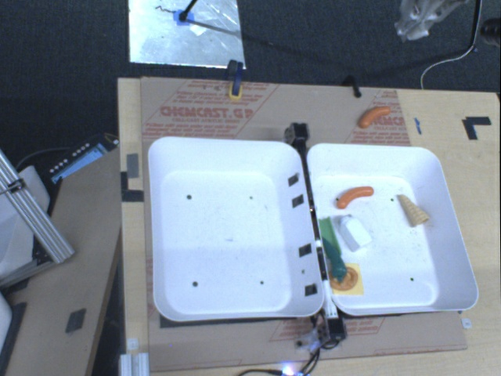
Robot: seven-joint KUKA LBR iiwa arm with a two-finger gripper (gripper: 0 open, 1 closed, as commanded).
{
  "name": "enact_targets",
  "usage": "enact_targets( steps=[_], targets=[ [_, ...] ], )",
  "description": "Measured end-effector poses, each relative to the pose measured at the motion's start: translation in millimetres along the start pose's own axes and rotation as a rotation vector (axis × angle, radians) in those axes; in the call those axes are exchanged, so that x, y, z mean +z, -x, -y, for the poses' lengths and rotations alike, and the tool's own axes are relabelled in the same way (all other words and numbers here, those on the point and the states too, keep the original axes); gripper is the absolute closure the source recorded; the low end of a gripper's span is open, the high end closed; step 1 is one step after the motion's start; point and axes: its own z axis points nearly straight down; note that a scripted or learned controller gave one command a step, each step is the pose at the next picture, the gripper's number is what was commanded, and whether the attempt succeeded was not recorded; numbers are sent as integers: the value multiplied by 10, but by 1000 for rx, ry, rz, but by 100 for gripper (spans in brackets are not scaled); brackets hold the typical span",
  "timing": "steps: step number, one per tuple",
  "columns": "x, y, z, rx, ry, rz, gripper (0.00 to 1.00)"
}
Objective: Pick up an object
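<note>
- On the tabletop [133, 304] two shallow white bins are sitting side by side, their inner rims touching along a seam of small black clips.
- The left bin [164, 163] is showing a bare white floor with a few dark dots.
- The right bin [450, 210] is holding five things, all gathered in its left and middle part: one orange sausage [355, 197] lying near the back, one tan cone [412, 210] lying to its right and apart from it, one small white block [353, 234] just below the sausage, one green strip [333, 251] running along the inner wall beside the block, and one orange-and-yellow flat piece [347, 279] touching the strip's lower end.
- A second orange sausage [374, 116] is lying outside the bins, on the cardboard sheet behind the right bin's back rim.
- That is making two sausages in all, and one of each other thing.
- The right bin's front right corner and right side are offering open floor; the cone is lying nearest that side wall, though clear of it.
- The end effector [419, 14] is hanging at the top right, over the dark floor, well apart from both bins and every object; I cannot tell how it is set, and nothing is showing beneath it.
</note>
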Motion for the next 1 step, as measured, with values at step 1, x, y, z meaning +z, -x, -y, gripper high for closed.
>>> enact_targets(
  steps=[1],
  targets=[
    [103,164,1,0,-1,1,100]
  ],
)
